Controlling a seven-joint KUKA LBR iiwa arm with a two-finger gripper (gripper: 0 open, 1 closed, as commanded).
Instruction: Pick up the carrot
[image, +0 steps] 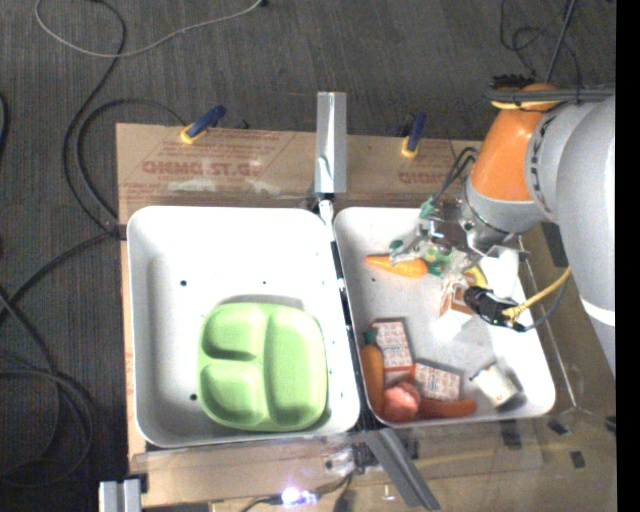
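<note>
The carrot (397, 266) is orange with a green leafy end (437, 266). It lies across the back of the right bin (540, 355), pointing left. My gripper (430, 243) hangs directly over the carrot's leafy end, very close to it or touching it. The wrist and its cables hide the contact, so I cannot make out any hold on the carrot. The grey arm with its orange band (510, 150) reaches in from the upper right.
The right bin also holds two small printed boxes (392, 343) (437, 380), a pink fruit (400, 402), two long orange-red pieces (372, 372) (447, 408), a white cup (497, 385) and a yellow piece (478, 273). A green divided plate (265, 365) sits in the left bin (170, 250).
</note>
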